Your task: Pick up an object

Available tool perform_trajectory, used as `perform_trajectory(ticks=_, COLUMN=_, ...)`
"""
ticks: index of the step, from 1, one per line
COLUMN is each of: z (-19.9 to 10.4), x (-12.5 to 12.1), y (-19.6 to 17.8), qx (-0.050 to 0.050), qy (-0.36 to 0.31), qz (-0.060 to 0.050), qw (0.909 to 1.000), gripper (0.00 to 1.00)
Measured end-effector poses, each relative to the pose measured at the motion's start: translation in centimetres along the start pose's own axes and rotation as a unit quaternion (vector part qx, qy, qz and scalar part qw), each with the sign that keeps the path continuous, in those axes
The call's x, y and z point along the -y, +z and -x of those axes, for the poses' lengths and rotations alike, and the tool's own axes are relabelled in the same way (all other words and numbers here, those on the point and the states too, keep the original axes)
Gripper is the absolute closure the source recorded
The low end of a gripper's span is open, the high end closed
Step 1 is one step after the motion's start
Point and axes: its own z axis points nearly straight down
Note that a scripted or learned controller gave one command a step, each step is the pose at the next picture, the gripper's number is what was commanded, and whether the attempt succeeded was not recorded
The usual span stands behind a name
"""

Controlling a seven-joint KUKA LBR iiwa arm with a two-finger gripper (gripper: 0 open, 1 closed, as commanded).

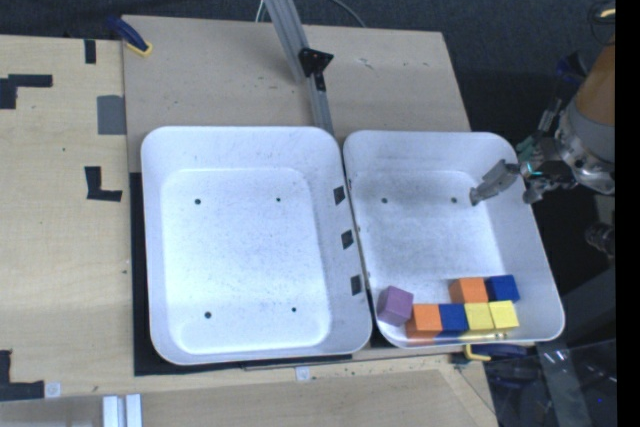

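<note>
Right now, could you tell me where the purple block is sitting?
The purple block lies in the right bin, in its near-left corner, just left of the orange block that starts the row of coloured blocks.

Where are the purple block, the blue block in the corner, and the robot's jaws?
purple block (397, 303), camera view, its top face.
blue block (503, 288), camera view, its top face.
gripper (497, 180), camera view, its grey tip over the right bin.
</note>
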Motion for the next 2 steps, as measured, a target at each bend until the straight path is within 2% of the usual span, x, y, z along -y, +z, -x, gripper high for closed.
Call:
perform_trajectory(ticks=1, z=-3.3, x=1.6, y=6.1, qx=-0.001, qy=0.0, qz=-0.003, qw=1.0, gripper=0.0)
perform_trajectory(ticks=2, z=0.3, x=-0.2, y=10.4, qx=0.001, qy=0.002, qz=-0.002, qw=1.0, gripper=0.0)
